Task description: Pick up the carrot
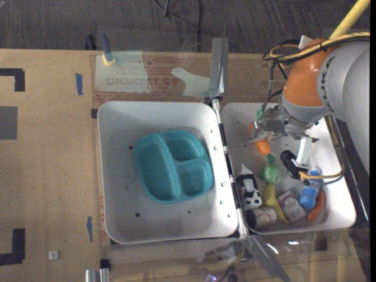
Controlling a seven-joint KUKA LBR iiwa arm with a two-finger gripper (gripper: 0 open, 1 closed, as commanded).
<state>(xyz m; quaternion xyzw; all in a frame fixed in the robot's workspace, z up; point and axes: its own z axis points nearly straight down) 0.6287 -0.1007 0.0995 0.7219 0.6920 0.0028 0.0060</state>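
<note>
Hovering over the right bin [346, 213], your gripper [263, 129] sits right above the carrot [262, 146], which pokes out just below it; grip state I cannot tell.

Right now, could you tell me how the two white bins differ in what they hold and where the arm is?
The left bin holds a single teal divided plate; the right bin holds a crowd of small toys, including the carrot and a green bottle. The arm's gripper sits over the right bin, not over the left bin. Both bins are shallow, white and rounded at the corners.
</note>
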